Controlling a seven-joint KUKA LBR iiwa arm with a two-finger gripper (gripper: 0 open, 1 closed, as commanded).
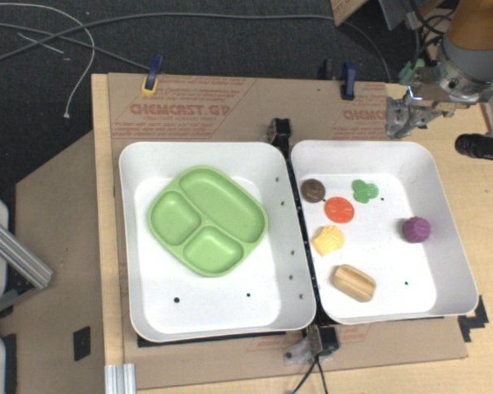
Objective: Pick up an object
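Left bin (140, 302) holds a green divided plate (207, 220), lying flat near its middle. Right bin (444, 294) holds six small items: brown ball (313, 190) near the left wall, orange tomato (339, 210) just beside it, green broccoli piece (365, 191) beyond that, yellow corn piece (329, 240) below the tomato, tan bread roll (353, 282) toward the front, purple ball (416, 230) well apart at right. Hand (404, 118) sits above the desk (230, 105) past the right bin's far rim, holding nothing; cannot tell whether it is parted or closed.
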